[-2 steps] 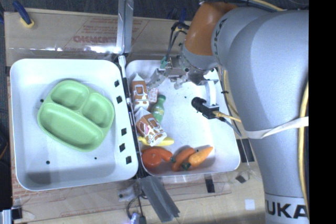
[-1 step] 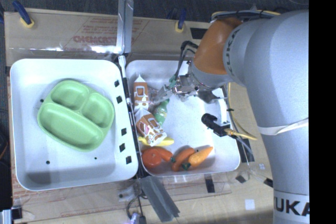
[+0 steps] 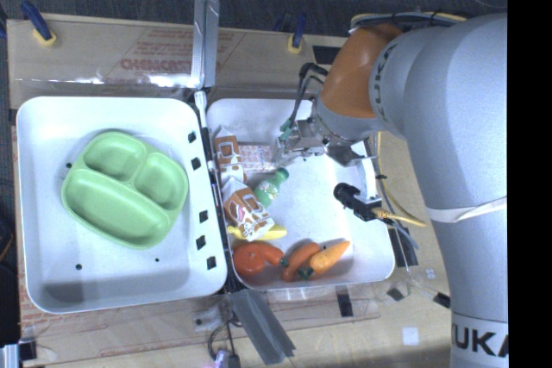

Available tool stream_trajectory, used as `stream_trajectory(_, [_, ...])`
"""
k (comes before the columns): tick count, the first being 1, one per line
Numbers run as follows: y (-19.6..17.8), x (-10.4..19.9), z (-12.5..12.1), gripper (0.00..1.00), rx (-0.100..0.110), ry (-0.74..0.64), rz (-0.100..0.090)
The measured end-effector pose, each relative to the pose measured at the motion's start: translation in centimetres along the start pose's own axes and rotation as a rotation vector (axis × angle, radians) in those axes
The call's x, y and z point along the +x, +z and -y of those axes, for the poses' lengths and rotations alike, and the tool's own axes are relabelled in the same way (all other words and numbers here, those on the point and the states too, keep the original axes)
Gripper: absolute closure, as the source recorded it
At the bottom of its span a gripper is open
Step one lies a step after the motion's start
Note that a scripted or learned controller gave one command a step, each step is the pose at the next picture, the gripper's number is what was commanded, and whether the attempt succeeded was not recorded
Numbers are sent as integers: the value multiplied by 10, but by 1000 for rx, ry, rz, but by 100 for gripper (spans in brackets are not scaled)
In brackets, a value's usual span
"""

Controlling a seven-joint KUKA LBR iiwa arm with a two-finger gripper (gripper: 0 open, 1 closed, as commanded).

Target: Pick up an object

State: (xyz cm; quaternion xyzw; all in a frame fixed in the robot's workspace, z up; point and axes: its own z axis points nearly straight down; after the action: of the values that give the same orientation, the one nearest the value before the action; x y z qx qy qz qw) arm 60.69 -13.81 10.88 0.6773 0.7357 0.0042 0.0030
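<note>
**Gripper low over the right bin's far end**

While the toys lie bunched along the right bin's (image 3: pixel 379 267) left and near sides, the green-capped bottle (image 3: pixel 268 186) lies tilted near its middle, cap toward the far right. Just beside it to the near left sits a printed snack packet (image 3: pixel 244 209), with a yellow banana (image 3: pixel 269 232) peeking out underneath. Along the near wall: a red tomato (image 3: pixel 256 258), then two orange carrots (image 3: pixel 315 258) touching each other. The gripper (image 3: pixel 297 138) is down at the far end, just beyond the bottle, and whether it's open or closed I can't tell. Over in the left bin (image 3: pixel 34 271), a green divided tray (image 3: pixel 126 186) sits alone.
</note>
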Motion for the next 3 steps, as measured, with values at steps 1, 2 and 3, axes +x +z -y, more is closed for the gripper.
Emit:
stream_trajectory(1, [0, 0, 0, 0, 0, 0, 0])
stream_trajectory(2, [9, 27, -19, 0, 3, -2, 15])
stream_trajectory(3, [-1, 29, -21, 100, 1, -7, 11])
